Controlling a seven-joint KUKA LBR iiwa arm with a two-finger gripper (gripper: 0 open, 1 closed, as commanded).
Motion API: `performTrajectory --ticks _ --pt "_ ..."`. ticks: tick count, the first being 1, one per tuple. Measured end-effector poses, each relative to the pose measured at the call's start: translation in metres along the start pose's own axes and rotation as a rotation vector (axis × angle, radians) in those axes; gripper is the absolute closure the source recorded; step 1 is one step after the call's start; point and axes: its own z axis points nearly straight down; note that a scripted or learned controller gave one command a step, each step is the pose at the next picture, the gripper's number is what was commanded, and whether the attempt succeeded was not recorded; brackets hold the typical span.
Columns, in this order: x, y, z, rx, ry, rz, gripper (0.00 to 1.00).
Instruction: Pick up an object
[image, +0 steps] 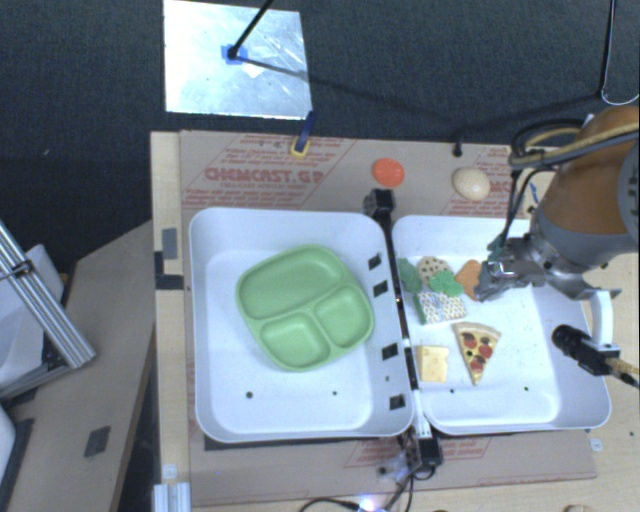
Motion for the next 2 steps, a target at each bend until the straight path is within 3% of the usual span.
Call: performTrajectory --ticks 2 --pt "0.077 0.054 -0.008 -0.001 0.001 0.000 1.00"
